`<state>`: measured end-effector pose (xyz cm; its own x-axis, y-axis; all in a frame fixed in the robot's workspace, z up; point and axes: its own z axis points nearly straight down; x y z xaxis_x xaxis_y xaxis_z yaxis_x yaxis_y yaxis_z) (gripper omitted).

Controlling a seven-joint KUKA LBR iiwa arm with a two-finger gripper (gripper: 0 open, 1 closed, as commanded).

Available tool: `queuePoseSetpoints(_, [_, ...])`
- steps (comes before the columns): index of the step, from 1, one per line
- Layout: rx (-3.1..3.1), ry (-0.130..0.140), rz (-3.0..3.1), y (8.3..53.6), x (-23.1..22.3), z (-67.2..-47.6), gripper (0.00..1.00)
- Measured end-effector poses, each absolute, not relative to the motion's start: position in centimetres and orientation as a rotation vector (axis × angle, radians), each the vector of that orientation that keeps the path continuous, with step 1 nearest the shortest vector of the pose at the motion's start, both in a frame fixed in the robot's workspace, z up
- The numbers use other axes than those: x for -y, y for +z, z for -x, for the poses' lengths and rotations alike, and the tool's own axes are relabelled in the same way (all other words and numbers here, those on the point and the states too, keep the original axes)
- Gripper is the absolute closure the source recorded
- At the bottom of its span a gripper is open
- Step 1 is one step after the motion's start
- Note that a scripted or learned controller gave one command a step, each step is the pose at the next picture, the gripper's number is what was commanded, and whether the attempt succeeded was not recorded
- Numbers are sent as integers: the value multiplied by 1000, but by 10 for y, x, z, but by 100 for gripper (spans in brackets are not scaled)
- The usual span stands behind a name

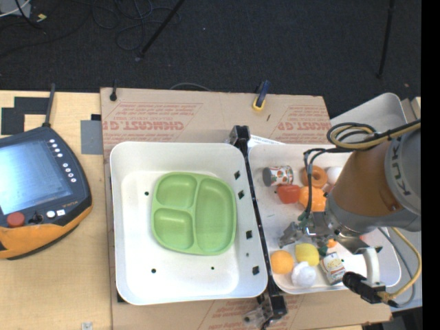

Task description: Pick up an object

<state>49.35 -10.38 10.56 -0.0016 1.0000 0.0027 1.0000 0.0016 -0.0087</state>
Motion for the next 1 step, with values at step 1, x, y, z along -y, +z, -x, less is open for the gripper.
queuePoseSetpoints(1, [2219, 4, 2216, 86, 102, -493, 0])
